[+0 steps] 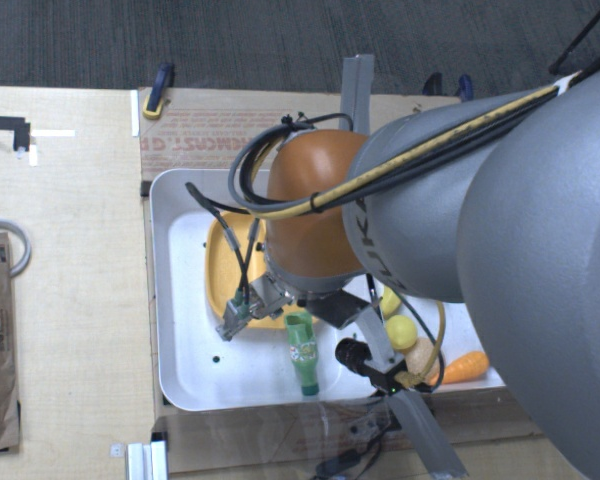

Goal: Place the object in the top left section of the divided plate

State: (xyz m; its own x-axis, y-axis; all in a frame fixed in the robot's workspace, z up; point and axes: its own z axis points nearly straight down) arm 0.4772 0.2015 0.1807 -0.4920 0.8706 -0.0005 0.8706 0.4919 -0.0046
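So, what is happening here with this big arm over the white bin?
The grey arm reaches into the white bin and hangs over a yellow plate, hiding most of it. Its gripper is low at the plate's near edge; whether it holds anything is unclear. A green bottle, a yellow fruit and a carrot lie beside it.

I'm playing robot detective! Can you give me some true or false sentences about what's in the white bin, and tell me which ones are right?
1. The yellow plate lies inside the white bin. True.
2. The green bottle stands upright. False: it lies on its side on the bin floor.
3. A carrot lies near the bin's lower right. True.
4. The arm's big band is blue. False: it is orange.
5. The end effector is at the plate's lower edge. True.
6. The green bottle lies on the plate. False: it lies beside the plate.
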